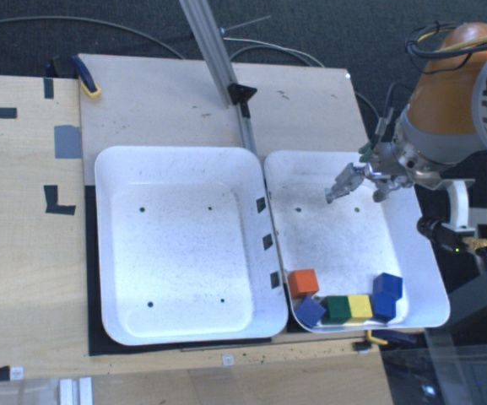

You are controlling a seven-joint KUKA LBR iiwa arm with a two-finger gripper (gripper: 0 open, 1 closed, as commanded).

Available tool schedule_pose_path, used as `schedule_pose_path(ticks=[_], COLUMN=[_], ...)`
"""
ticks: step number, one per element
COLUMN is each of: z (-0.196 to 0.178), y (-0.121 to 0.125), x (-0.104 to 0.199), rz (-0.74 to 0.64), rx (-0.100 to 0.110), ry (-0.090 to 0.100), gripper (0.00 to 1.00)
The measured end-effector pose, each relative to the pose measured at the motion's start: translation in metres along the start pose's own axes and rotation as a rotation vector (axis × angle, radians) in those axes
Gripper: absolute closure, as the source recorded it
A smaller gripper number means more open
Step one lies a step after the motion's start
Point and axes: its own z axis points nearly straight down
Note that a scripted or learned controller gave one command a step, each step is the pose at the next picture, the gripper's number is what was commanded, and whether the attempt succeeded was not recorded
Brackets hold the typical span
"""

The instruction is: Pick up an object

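Observation:
Several small blocks lie along the near edge of the right bin (412, 251): an orange cube (303, 282), a blue block (309, 311), a green cube (338, 309), a yellow cube (359, 307) and a blue block (386, 294) at the right end. My gripper (355, 196) hangs over the far part of the right bin, well away from the blocks. Its fingers (340, 187) are spread open with nothing between them.
The left bin (108, 226) sits beside the right one, sharing a middle rim. A slanted metal rail (213, 49) runs down to the bins' far junction. Cables lie on the dark floor behind the bench. A blue and yellow clamp (86, 76) sits at the bench's far left corner.

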Motion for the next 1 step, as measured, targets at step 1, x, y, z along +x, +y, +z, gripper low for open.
schedule_pose_path(ticks=[1], z=[0.0666], y=[-0.0384], x=[0.0418], rz=[-0.001], rx=[0.010], ry=[0.003], gripper=[0.00])
